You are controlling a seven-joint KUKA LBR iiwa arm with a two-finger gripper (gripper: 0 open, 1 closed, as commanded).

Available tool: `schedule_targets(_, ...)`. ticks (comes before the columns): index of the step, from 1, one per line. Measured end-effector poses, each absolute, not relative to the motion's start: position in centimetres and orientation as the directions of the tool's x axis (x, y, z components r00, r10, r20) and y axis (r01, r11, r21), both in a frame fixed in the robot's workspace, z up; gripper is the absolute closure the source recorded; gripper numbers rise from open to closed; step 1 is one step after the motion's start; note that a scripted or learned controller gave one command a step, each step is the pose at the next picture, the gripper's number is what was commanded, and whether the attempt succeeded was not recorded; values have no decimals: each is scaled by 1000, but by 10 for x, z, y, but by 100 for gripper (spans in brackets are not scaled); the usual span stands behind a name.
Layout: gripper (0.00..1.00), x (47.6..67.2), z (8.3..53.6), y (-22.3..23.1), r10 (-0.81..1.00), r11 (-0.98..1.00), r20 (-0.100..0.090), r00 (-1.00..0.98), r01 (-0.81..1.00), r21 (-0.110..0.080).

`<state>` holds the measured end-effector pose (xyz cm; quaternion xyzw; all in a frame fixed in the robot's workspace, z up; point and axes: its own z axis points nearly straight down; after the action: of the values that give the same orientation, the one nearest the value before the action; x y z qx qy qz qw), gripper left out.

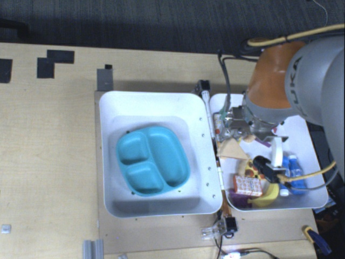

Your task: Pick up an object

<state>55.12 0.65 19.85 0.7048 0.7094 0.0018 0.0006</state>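
Along the top, dark ribbed carpet (135,9) beyond the bench's far edge. Below it, pale wood-grain bench top (48,155), matt and plain, marked near the far edge by black tape patches (55,62). Further right, a grey bracket (104,79) just beyond the far left corner of the left bin (140,102). Inside that shallow white bin, a blue divided plate (153,159) with three compartments, flat on the bin floor and turned at a slant. Between the two bins, a narrow seam, closed at its near end by a small clamp (225,226) with wires trailing toward the bench's front edge. Right of the seam, the right bin (315,144), white like its neighbour. Over its far left part, the gripper (240,128), close above a tan wedge (233,150); claw state impossible to tell, apart or together. Crowded into the near left part of the same bin, the objects for picking: a red-and-white box (248,185) just below the wedge, a purple item (241,200) at the near wall, a banana (269,195) beside the box, a white tube (276,155) standing up further right, and a blue bottle (294,169) beside the tube. Above them, the orange band (272,80) and the grey arm (321,74), reaching in from the right. At the lower right corner, a blue-and-yellow item (315,237), too cropped to name.
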Motion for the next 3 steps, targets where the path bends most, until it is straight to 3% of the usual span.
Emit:
schedule_targets(1, 100, 669, 235, -7, 1000, 7, 0, -7, 1000, 5)
schedule_targets(2, 0, 669, 234, -7, 1000, 8, 0, -8, 1000, 3)
schedule_targets(3, 0, 671, 97, -81, 1000, 7, -2, -6, 1000, 10)
